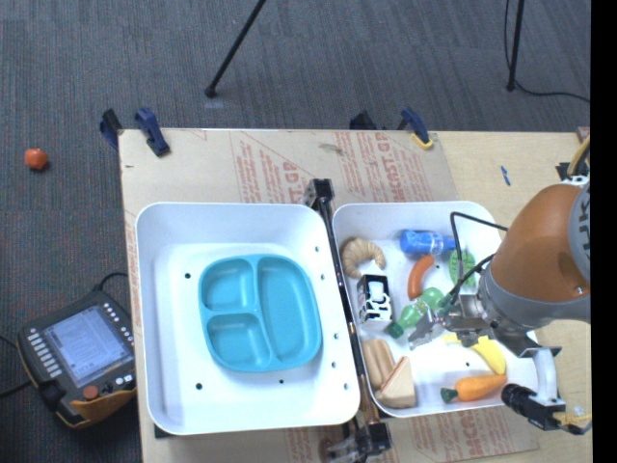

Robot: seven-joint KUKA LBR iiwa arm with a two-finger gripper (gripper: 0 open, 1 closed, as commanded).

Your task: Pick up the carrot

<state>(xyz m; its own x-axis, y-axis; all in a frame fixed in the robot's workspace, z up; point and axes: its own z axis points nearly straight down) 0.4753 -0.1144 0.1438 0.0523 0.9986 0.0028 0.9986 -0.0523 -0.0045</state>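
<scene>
Arm reaching in from the right
Its orange-banded wrist tilts down-left, the gripper (431, 324) low at its end; finger state unclear.

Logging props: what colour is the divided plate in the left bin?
Light blue divided plate, camera view.

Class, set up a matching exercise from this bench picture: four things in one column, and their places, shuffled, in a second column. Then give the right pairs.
Things:
1. carrot
2. blue divided plate
3. croissant
4. blue can

Places:
A. middle of the left bin
B. near edge of the right bin, towards its right corner
C. far side of the right bin, near the middle
D. right bin, by the wall shared with the left bin

Pairs: 1-B, 2-A, 3-D, 4-C
</scene>
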